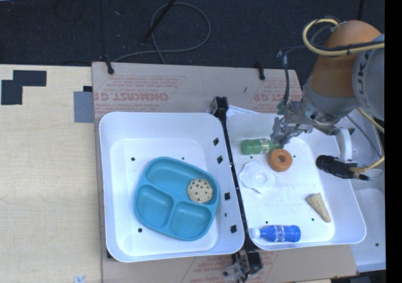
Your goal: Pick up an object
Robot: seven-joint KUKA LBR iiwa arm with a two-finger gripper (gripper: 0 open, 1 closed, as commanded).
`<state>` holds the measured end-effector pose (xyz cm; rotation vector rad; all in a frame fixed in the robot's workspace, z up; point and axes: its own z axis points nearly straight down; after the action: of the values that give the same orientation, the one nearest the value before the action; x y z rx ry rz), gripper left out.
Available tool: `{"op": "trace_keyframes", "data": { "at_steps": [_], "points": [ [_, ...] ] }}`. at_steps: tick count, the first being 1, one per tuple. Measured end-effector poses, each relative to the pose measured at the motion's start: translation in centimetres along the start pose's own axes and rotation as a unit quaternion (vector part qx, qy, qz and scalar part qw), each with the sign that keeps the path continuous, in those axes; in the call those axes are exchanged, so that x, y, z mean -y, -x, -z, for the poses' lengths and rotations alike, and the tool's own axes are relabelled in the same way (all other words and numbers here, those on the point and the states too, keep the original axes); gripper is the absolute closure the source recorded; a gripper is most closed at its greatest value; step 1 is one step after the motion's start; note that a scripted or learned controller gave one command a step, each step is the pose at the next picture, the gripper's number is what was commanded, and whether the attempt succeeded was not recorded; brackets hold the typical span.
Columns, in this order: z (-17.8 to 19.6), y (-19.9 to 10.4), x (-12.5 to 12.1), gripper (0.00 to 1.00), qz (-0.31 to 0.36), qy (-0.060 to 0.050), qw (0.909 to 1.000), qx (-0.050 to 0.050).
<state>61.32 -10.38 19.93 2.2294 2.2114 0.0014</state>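
My gripper [281, 135] hangs over the back of the right bin [352, 213], just above and between a green bottle [254, 146] lying on its side and an orange doughnut [280, 160]. It seems close to both, but contact is unclear from this angle. In front of them lies a white crumpled piece [256, 177]. A tan cone [320, 206] rests toward the front right, and a blue bottle [279, 233] lies along the front wall.
The left bin [119, 144] holds a blue divided plate [157, 203] with a cookie [200, 191] in one compartment. A black divider [227, 169] runs between the bins. A black cylindrical part [335, 166] sticks out over the right bin's right side.
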Motion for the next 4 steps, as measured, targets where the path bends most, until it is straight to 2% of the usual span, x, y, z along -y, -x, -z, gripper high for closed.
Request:
{"op": "trace_keyframes", "data": {
  "at_steps": [1,3,4],
  "points": [
    [3.2,0.2,0.0,1.0,0.002,0.0,1.0,0.0],
    [2.0,-11.2,1.6,1.0,0.006,-0.003,1.0,-0.001],
    [3.1,-16.5,2.2,1.0,0.007,-0.002,1.0,-0.001]
  ]
}}
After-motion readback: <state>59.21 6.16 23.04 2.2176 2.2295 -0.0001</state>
